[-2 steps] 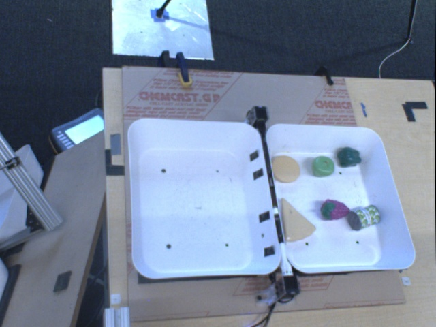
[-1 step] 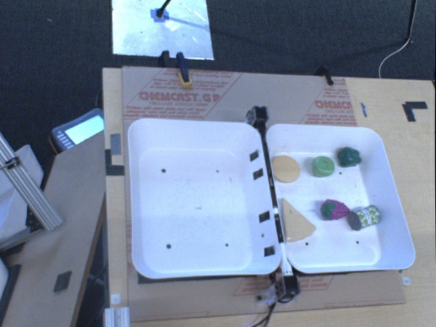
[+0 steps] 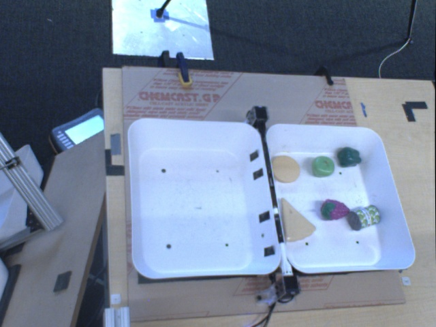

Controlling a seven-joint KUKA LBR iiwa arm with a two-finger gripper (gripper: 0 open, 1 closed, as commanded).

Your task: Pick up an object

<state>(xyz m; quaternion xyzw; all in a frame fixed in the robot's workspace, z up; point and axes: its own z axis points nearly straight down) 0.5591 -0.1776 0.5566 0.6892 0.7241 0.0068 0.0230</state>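
The right bin (image 3: 392, 206) holds several small objects. A tan round disc (image 3: 286, 169) lies near its left wall. Beside it sit a light green round piece (image 3: 323, 166) and a dark green lump (image 3: 349, 157). Lower down are a tan wedge (image 3: 296, 221), a purple and green toy (image 3: 334, 210) and a small patterned can (image 3: 364, 217) lying on its side, touching the purple toy.
The left bin (image 3: 146, 251) stands beside the right one, joined by black clips along the shared wall (image 3: 264, 189). Both rest on a cardboard sheet (image 3: 204, 97) on the wooden bench. A shiny metal plate (image 3: 162, 19) lies on the floor behind.
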